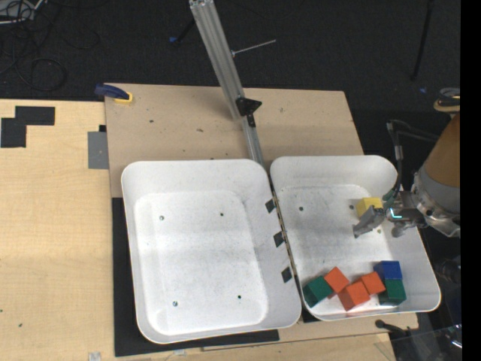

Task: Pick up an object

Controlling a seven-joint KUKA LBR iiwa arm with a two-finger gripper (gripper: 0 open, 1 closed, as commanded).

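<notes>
The hand (378,220) is seen spread open and holding nothing at the right bin's (331,171) right edge, with the yellow block (368,204) just beside its far fingertip.

Wooden bench (225,122) carries two shallow white bins side by side: left bin (143,183) and right bin (331,168), rims touching. An aluminium rail (218,47) leans diagonally behind them. A blue-and-yellow clamp (114,93) sits at the bench's far left corner.
</notes>
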